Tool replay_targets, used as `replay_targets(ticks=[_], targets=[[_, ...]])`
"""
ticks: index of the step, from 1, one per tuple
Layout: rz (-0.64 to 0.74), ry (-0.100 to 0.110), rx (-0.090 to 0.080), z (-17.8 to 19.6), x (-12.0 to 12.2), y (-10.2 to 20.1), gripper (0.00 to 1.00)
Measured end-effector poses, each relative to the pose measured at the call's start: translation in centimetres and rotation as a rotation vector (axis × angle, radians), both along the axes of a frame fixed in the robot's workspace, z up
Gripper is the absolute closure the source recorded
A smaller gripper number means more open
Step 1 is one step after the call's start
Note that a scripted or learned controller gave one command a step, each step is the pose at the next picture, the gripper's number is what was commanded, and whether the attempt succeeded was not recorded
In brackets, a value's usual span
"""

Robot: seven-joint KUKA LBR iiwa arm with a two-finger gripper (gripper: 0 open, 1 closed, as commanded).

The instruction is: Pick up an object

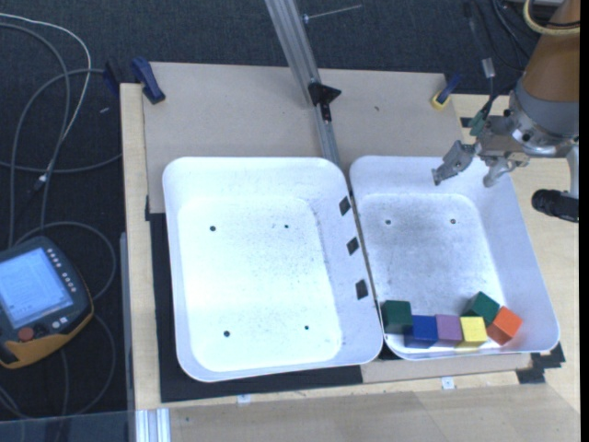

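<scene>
Several small cubes lie in a row along the near edge of the right bin: a dark green cube, a blue cube, a purple cube, a yellow cube, an orange cube and another green cube just behind. My gripper hangs over the far edge of the right bin, well away from the cubes. Its two fingers are spread apart, open, with nothing between them.
The left bin lies beside the right one. A slanted metal rod runs down to the gap between the bins. Blue clamps sit at the bench's far corners. A handheld pendant lies left of the bench.
</scene>
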State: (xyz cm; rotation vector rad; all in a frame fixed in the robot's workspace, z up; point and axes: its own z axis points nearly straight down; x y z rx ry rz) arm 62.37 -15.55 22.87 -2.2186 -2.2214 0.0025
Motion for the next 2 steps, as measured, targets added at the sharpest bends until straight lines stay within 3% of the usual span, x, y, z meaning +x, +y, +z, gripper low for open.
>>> replay_targets(ticks=[1, 2], targets=[[0.001, -0.001, 0.001, -0.1, -1.5, 2.5, 0.0], [0.008, -0.006, 0.003, -0.9, 2.8, 10.9, 0.0]])
